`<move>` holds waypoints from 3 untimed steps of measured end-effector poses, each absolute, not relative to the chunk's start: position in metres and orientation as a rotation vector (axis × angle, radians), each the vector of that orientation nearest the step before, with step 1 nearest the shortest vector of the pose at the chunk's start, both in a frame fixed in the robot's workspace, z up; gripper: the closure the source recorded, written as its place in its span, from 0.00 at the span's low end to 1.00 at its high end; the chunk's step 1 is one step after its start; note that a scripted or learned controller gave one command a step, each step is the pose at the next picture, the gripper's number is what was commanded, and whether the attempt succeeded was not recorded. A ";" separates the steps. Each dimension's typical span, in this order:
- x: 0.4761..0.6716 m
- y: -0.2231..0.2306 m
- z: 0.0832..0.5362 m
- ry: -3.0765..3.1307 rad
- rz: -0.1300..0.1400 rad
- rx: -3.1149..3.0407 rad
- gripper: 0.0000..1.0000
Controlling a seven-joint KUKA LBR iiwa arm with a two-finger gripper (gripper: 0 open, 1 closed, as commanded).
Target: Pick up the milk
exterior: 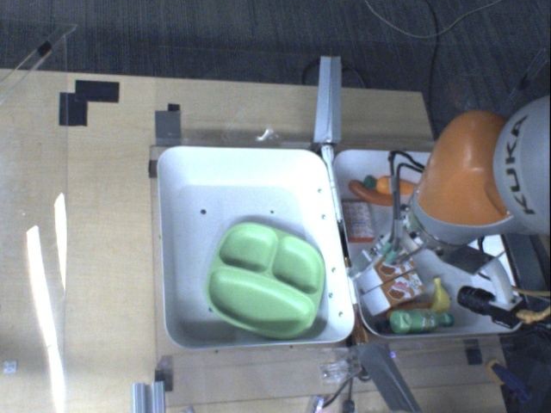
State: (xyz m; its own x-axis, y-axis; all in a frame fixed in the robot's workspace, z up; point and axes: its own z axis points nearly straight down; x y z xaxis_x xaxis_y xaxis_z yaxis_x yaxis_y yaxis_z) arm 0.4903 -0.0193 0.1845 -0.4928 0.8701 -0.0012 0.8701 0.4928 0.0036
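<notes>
The milk (389,286) is a small white carton with an orange-brown label, lying on its side near the front left of the right bin (372,323). My gripper (394,249) hangs under the orange wrist band, just above the carton's far end. The arm's body hides the gripper's tips and the back of this bin.
Around the milk lie a green bottle (419,320) along the front wall, a yellow banana (440,296), an orange carrot (375,190) at the back and a flat printed packet (359,221). The left bin (181,231) holds a green divided plate (267,279).
</notes>
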 end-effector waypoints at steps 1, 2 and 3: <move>0.507 -0.089 0.115 2.828 0.021 1.303 0.00; 0.510 -0.088 0.128 2.821 0.029 1.300 1.00; 0.539 -0.004 0.232 2.878 0.007 1.241 1.00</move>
State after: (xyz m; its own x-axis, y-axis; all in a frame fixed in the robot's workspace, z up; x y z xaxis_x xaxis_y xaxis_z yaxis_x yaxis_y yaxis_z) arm 0.5394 -0.0045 0.2319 -0.6864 0.7272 -0.0050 0.7272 0.6864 0.0067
